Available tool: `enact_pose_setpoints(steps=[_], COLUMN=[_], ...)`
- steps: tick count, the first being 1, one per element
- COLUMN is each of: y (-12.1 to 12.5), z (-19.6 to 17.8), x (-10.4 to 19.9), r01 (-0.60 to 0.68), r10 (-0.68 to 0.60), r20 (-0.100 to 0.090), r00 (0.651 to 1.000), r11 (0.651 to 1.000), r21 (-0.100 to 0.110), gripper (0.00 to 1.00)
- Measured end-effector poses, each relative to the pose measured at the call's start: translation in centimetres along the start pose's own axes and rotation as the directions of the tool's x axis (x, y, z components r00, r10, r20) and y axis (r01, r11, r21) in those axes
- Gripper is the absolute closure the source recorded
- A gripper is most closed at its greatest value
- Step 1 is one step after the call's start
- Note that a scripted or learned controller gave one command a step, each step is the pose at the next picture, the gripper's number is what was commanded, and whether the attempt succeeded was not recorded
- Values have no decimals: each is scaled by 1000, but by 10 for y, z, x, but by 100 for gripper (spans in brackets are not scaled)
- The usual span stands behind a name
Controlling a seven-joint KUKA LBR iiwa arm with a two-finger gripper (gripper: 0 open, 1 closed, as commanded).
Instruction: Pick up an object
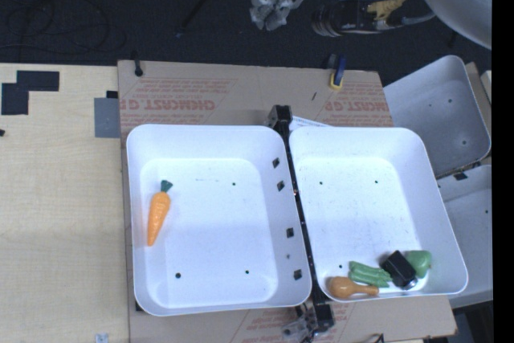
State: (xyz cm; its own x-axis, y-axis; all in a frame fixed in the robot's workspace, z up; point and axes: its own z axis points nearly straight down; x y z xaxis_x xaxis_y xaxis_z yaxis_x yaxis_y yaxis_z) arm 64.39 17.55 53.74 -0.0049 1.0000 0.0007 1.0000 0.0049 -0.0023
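A: Gripper [273, 8]?
B: Up beyond the bins, nothing between its fingers; their opening unclear.
A: Objects?
B: Carrot [157, 212] alone in left bin [201, 142]. Right bin [361, 142] near corner: green pod [369, 274], black block [398, 268], orange pear-shaped piece [350, 287], crowded together.

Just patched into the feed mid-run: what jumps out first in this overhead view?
The orange carrot lies alone against the left wall of the left bin. In the right bin, a small cluster huddles in the near right corner: a green vegetable, a black block and a tan pear-shaped piece. The pincer hangs high above the bench's far edge, away from both bins.
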Motion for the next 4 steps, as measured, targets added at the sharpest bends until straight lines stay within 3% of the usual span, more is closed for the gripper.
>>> enact_pose_setpoints(steps=[1, 2, 3, 4], y=[0, 1, 1, 0], z=[1, 1, 43, 128], x=[56, 60, 67, -15], r01=[1, -4, -3, -12], r10=[-1, 4, 3, 12], r20=[1, 1, 4, 7], r00=[1000, 1000, 1000, 1000], r11=[1000, 1000, 1000, 1000], r21=[2, 1, 7, 11], gripper=[100, 100, 100, 100])
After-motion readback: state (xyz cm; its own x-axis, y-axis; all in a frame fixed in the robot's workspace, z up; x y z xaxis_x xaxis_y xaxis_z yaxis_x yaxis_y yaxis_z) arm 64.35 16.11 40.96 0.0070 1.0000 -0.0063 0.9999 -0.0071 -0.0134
